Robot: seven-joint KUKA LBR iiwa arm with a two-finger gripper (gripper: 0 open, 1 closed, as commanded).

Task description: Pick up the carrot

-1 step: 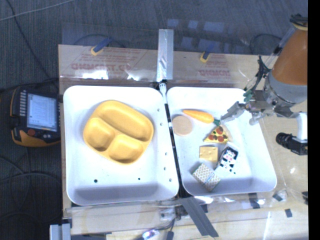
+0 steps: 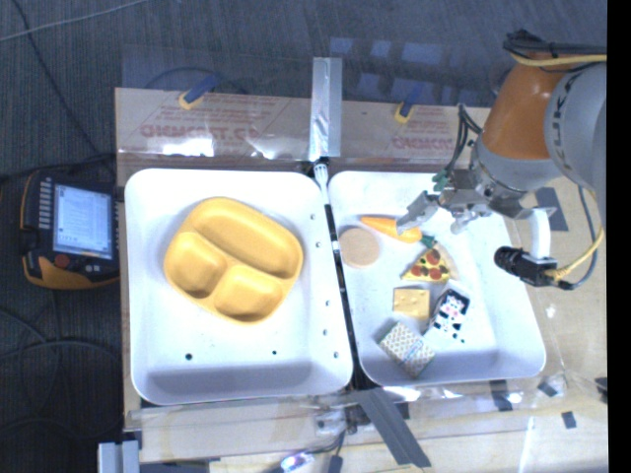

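Orange carrot [image 2: 383, 226]; yellow plate [image 2: 233, 257]; white bins [image 2: 158, 363]; black-and-white spotted block [image 2: 449, 314]; tan disc [image 2: 359, 246]

place: robotics lab, test cell for pick trials
arm: industrial arm [image 2: 552, 116], grey with orange band, reaching in from the right
worktop: cardboard-lined worktop [image 2: 237, 126], taped seams, metal strip [image 2: 326, 106] between two white bins [image 2: 148, 363]
controller: teach pendant [image 2: 71, 227] with lit screen, on the floor left of the worktop
floor: dark grey carpet [image 2: 148, 18], loose cables [image 2: 59, 28] running across it
props: toy food and small test objects in the bins, probably plastic; too small to be sure
wiring: yellow cable [image 2: 582, 259] and black connector hanging off the wrist
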